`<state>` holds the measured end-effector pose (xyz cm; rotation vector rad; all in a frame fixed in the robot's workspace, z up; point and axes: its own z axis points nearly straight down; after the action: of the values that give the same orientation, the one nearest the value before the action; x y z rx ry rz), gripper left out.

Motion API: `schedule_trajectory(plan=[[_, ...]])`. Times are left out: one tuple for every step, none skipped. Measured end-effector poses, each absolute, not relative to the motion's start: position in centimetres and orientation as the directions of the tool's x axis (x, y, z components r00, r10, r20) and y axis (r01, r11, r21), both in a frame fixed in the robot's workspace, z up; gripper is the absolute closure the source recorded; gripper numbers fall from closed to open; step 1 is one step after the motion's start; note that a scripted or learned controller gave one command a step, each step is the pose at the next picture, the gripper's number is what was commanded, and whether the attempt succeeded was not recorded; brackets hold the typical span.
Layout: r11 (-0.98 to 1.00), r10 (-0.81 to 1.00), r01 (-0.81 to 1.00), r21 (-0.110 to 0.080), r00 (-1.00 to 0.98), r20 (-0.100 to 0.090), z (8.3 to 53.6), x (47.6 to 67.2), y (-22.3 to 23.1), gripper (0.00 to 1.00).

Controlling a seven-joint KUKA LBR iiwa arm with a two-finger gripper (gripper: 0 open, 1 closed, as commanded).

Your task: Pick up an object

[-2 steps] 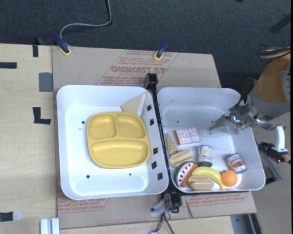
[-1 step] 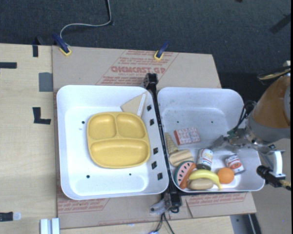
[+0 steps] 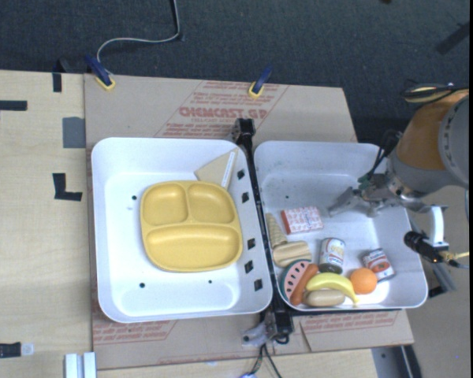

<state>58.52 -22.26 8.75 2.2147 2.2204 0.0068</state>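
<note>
The right bin [image 3: 315,160] holds several toy foods along its front half. A red and white box [image 3: 302,220] lies near the middle, with a small can [image 3: 332,254] just in front of it and a second can [image 3: 377,263] lying to the right. A banana [image 3: 331,283], an orange [image 3: 363,281], a bread roll [image 3: 292,252] and a red-orange piece [image 3: 297,280] crowd the front edge. My gripper [image 3: 353,199] hangs low over the bin's right middle, to the right of the box and apart from it, with nothing visibly in it.
The left bin [image 3: 118,274] carries a yellow divided plate [image 3: 192,225] and a beige wedge [image 3: 218,168] at its back right corner. A black divider [image 3: 251,211] joins the bins. The grey arm [image 3: 433,152] crosses the right bin's right rim.
</note>
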Motion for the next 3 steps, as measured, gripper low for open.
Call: schedule_trajectory(plan=[[0.003,1.000,1.000,0.007,-0.003,0.000,8.7,52.8,-22.2,0.00],[0.001,1.000,1.000,0.007,-0.001,-0.003,9.7,52.9,-22.4,1.00],[0.000,1.000,1.000,0.006,0.000,-0.002,8.7,48.8,-15.3,1.00]])
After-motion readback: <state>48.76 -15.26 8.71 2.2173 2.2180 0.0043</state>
